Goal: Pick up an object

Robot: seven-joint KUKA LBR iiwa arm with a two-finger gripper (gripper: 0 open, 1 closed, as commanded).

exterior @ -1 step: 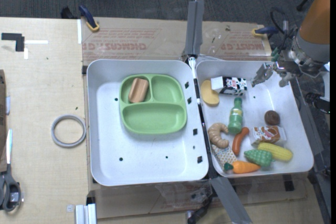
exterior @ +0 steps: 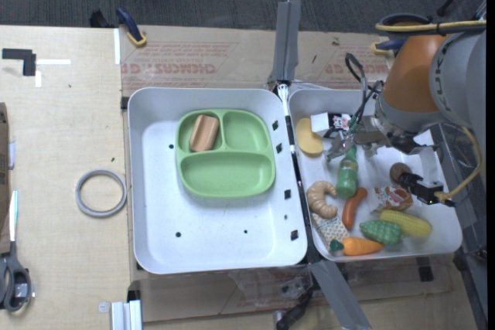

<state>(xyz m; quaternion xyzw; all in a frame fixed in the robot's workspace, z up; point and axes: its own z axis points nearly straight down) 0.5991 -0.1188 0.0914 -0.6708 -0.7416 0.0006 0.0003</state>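
I'm at the approach step: pincer (exterior: 345, 149) sits over the green bottle (exterior: 346, 175) mid right bin (exterior: 441, 243), can't tell its opening; next I'd drop straight & close w/o nudging the sausage (exterior: 353, 206).

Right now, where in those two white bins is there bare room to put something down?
The left bin has bare floor in front of and beside the green tray. The right bin is crowded: croissant, green bottle, carrot and corn sit close, with the hand above.
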